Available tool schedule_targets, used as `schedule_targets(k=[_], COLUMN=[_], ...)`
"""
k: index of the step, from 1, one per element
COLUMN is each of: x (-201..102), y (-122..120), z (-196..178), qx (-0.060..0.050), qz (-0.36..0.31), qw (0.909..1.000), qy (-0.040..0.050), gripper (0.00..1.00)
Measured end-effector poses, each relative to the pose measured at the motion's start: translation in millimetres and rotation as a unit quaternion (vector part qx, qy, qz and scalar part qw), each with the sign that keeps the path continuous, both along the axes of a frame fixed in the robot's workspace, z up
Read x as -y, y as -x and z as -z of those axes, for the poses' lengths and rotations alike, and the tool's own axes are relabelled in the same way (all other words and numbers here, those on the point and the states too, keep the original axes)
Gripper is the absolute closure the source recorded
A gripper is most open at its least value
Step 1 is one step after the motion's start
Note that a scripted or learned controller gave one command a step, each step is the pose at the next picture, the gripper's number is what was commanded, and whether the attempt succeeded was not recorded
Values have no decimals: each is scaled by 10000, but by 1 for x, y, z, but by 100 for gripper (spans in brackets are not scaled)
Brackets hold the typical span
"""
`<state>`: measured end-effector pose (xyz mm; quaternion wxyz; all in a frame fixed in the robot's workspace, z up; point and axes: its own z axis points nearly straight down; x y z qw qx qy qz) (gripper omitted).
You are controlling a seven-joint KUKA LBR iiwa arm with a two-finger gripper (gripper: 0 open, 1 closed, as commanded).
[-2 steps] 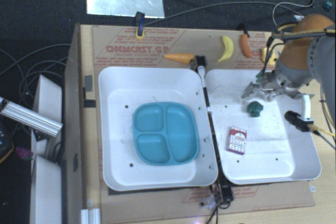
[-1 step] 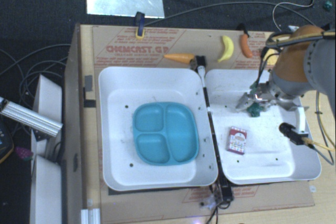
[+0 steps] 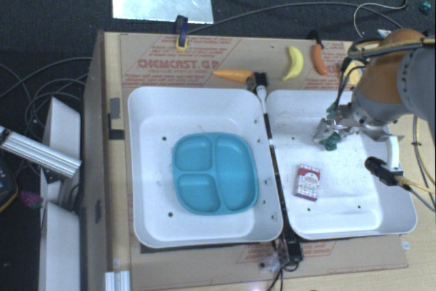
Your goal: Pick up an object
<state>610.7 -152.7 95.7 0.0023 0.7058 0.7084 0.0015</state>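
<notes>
So the gripper (image 3: pixel 330 136) is down in the right bin (image 3: pixel 354 215), up near its back edge. Honestly can't tell if the fingers are spread or pressed together, the view's too small and cluttered there, though there's a bit of teal right at the tips. A small red and white box (image 3: pixel 308 182) lies flat on the bin floor, a bit in front of the fingers and apart from them. Over in the left bin (image 3: pixel 150 146) sits a blue divided plate (image 3: pixel 214 172). A banana (image 3: pixel 294 63) is on the worktop behind the fingers.
</notes>
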Motion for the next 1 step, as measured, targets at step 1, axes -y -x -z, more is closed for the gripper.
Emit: schedule_targets(k=[1], x=[-67], y=[16], z=[-79], qx=[-7], qz=[0], qw=[10000], qy=[-6], gripper=[100])
